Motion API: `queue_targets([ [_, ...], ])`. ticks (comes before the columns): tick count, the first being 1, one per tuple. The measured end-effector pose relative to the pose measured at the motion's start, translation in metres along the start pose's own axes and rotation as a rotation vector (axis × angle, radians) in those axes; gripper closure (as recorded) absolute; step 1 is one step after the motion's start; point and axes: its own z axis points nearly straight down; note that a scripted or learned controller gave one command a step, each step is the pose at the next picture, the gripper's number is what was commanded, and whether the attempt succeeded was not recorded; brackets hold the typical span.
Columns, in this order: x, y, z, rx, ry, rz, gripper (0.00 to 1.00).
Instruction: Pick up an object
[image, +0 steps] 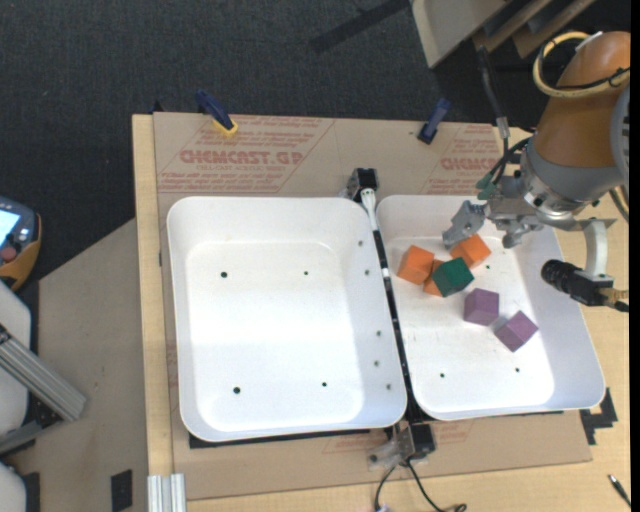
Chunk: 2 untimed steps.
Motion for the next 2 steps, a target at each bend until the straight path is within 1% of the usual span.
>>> queue_targets([
  [1,0.006,-0.007,0.139,0.008,0.002,0.002,0.00],
  [2,-0.010,0.043,0.132,0.010,0.001,-0.004,0.00],
])
